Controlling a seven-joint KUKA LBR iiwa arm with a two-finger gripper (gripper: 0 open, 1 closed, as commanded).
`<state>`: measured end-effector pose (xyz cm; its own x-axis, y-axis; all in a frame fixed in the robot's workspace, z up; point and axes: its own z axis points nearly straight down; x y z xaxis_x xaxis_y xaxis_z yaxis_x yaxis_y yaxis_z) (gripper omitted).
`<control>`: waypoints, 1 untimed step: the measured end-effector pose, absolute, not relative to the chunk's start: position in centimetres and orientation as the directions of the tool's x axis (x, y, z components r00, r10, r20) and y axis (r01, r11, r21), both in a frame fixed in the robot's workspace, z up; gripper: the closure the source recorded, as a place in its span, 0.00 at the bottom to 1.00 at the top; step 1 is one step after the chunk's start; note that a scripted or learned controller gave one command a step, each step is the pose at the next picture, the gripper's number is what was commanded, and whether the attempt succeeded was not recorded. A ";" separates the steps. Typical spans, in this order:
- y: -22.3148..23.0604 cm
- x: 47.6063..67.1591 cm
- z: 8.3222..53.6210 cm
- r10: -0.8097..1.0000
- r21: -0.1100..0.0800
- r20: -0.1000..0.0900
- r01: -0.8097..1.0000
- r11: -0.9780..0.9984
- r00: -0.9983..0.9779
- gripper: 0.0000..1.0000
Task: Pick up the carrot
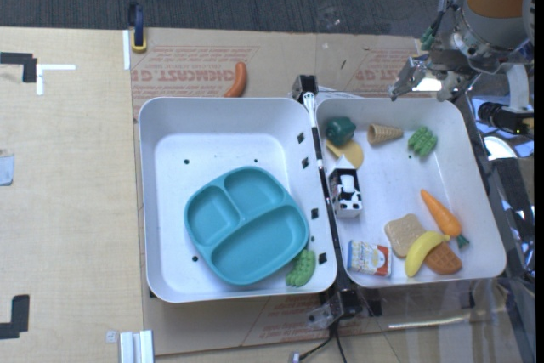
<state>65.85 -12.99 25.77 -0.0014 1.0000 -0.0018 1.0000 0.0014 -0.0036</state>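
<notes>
I see the carrot lying near the right wall of the right bin, with open white floor to its upper left, so I read that side as the free approach. Crowding its lower end are the banana, the toast slice and a brown piece just beside them; the wall hems its right side. Further off, the cone, the green leafy piece and the cow toy stand well apart from it. The gripper hangs above the bin's far right corner, with bare floor between it and the carrot
</notes>
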 end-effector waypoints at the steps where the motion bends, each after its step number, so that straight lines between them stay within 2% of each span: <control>1: -20.3 61.1 17.2 0.972 -0.001 -0.003 0.972 0.233 -0.233 0.00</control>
<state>61.07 -20.34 17.23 -0.2330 0.9725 -0.0027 0.9725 0.2330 -0.0005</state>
